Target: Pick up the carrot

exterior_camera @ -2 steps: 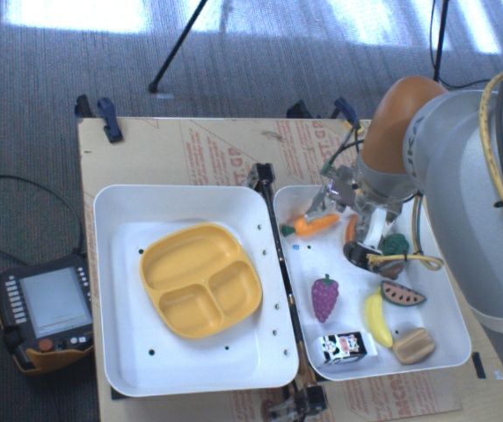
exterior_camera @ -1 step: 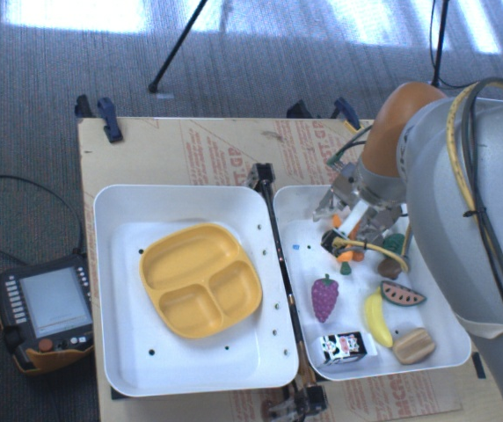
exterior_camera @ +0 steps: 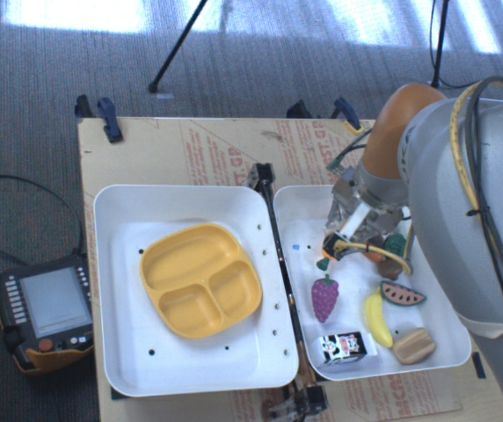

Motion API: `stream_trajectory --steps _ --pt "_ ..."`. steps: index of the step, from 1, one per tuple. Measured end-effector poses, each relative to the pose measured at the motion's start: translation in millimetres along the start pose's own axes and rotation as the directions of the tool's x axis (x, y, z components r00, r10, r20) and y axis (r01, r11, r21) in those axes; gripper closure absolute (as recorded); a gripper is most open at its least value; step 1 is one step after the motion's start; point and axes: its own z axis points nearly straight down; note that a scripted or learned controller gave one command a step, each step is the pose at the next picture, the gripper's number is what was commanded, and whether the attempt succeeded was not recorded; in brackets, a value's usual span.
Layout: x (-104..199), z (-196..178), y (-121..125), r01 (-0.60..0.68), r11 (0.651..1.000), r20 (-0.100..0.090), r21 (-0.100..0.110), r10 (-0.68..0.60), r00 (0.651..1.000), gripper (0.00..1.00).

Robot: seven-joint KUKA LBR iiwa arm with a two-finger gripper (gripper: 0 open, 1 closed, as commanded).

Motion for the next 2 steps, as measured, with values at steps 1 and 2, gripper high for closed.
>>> stream_trajectory --steps 1,2 --pt "-82.7 9.4 19.8 0.385 0.923 0.002 -0.003 -0.385 0.923 1.0" --pt "-43.0 -71.7 10.2 0.262 0.965 -0.004 -0.01 -0.262 0.965 1.0"
